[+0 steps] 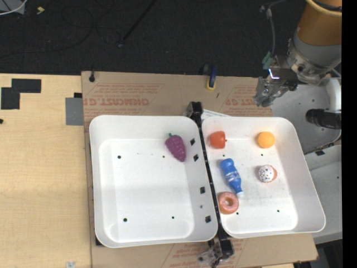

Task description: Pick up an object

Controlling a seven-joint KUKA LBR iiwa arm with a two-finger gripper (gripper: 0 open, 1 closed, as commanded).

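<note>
The right bin (298, 149) holds a red tomato-like fruit (217, 139), an orange ball (266, 139), a blue bottle (230, 175) lying flat, a white ball with red dots (267, 174) and a pinkish doughnut (227, 202). A purple bunch of grapes (175, 147) lies in the left bin (103, 177) near its back right. My gripper (265, 97) hangs above the bench behind the right bin's back edge, well above and behind the orange ball, with nothing seen in it.
A blue and yellow clamp (211, 77) stands on the cardboard behind the bins. A black divider bracket (195, 111) joins the two bins at the back. The arm's grey wrist and orange band (319, 15) fill the upper right corner.
</note>
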